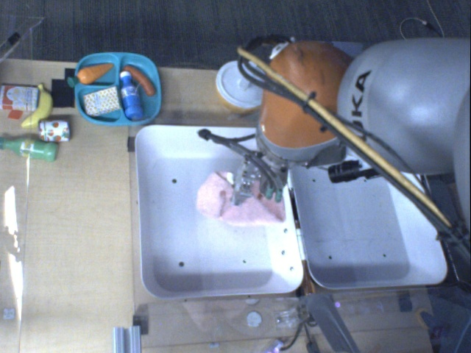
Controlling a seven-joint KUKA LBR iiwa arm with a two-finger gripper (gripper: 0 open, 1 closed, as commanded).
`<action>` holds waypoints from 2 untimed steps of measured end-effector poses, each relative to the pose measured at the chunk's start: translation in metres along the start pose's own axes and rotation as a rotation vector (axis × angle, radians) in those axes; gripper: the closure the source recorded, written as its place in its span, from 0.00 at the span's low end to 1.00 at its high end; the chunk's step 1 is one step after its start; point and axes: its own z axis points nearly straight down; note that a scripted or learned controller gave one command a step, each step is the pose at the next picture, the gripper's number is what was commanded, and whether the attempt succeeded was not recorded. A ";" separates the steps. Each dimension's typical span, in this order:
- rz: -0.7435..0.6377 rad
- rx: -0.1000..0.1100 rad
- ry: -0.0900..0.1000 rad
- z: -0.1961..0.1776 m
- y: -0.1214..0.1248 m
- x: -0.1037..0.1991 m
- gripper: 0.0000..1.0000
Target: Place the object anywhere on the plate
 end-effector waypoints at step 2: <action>-0.232 0.000 0.000 -0.006 -0.005 0.005 0.00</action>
